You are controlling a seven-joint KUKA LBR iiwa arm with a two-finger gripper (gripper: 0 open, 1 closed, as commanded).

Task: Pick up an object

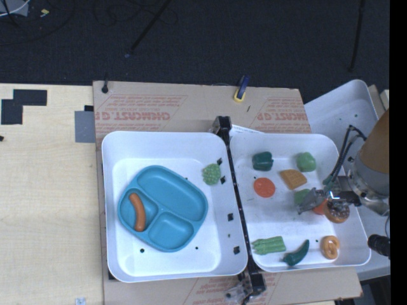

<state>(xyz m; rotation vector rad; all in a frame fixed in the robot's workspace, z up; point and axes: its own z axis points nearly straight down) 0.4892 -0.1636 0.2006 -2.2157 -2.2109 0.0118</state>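
My gripper is low in the right bin, reaching in from the right edge. Its tip is against a small green piece, and I cannot tell whether that piece is held. A brown chocolate donut lies just right of the tip, with a bit of red beside it. Other toy foods lie around it: a red tomato slice, an orange wedge, a dark green pepper, a light green block, a glazed donut, a green pod and a dark green chili.
The left bin holds a blue divided plate with an orange sausage in it. A green broccoli piece sits by the black divider. The arm's body overhangs the right bin's right rim.
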